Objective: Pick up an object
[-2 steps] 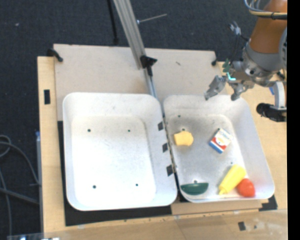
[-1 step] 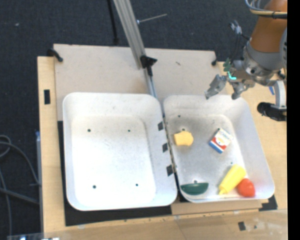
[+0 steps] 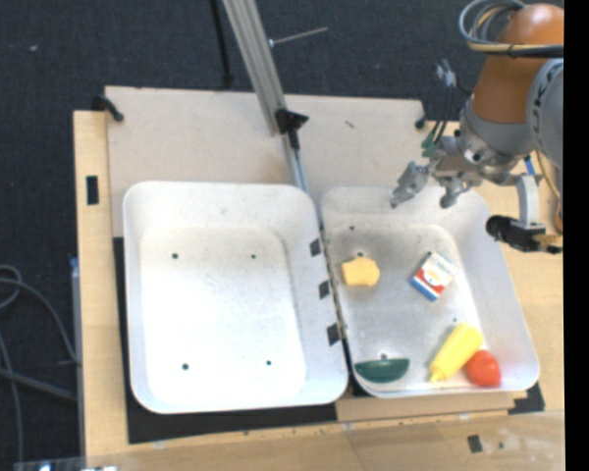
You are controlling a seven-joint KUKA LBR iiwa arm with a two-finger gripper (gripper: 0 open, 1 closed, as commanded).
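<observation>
Closest to the camera, along the near wall of the right bin (image 3: 506, 292), lie three things: a dark green piece (image 3: 383, 368) at the near left corner of this bin, a yellow object (image 3: 455, 351) further right, tilted, and a red-orange ball-like object (image 3: 484, 368) touching the yellow one at its right side. More in the middle of the right bin there is a small box (image 3: 431, 277) in white, red and blue, and to the left of it, near the bin's left wall, a pale yellow lump (image 3: 360, 272). All five things rest on the bin floor, and none of them is lifted.

At the far edge of the right bin hangs the gripper (image 3: 427, 188). Its two fingers are spread apart with a clear gap, and nothing is between them. It is well apart from the small box and the pale yellow lump.

Just beside the right bin, on its left side, stands the left bin (image 3: 137, 263). Behind both bins a metal bar (image 3: 257, 62) rises at a slant.
</observation>
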